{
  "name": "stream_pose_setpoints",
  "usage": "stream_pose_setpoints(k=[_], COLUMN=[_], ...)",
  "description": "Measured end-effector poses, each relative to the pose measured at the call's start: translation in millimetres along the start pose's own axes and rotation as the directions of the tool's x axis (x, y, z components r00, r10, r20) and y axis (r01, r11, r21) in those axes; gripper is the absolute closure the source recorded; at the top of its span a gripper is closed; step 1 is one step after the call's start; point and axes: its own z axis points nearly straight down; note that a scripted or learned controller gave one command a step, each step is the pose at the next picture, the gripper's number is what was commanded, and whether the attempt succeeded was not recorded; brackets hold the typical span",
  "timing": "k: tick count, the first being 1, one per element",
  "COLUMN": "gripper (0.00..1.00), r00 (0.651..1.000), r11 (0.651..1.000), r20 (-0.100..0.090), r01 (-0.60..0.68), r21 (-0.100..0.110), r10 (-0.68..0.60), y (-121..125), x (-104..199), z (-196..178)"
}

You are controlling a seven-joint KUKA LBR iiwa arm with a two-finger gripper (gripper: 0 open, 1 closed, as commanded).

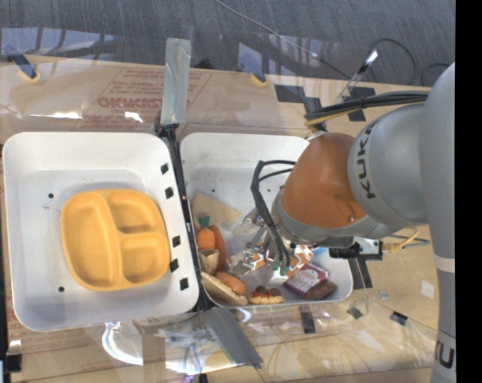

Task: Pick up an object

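I see the gripper [261,255] down in the right bin [225,154] among piled toy food [249,282] near its front wall; I cannot tell its state

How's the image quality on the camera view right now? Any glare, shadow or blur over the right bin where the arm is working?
Camera view: even light, focus sharp on the yellow tray in the left bin; glare streaks on the clear plastic sheet along the far edge; the arm shadows and hides much of the right bin; the gripper sits in small, muddled clutter, so its detail is hard to read.
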Motion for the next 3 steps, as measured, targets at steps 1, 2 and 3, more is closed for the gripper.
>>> stream_pose_setpoints(k=[1,2,3], gripper=[0.0,0.0,0.0], r00=[0.991,0.963,0.852], r11=[0.991,0.964,0.852], r20=[-0.031,-0.031,-0.026], r01=[-0.13,-0.266,-0.523], r21=[0.014,0.018,0.026], r10=[0.13,0.267,0.523], y=[21.7,5.1,41.1], x=[-13.2,15.5,-64.4], z=[17.8,17.4,20.2])
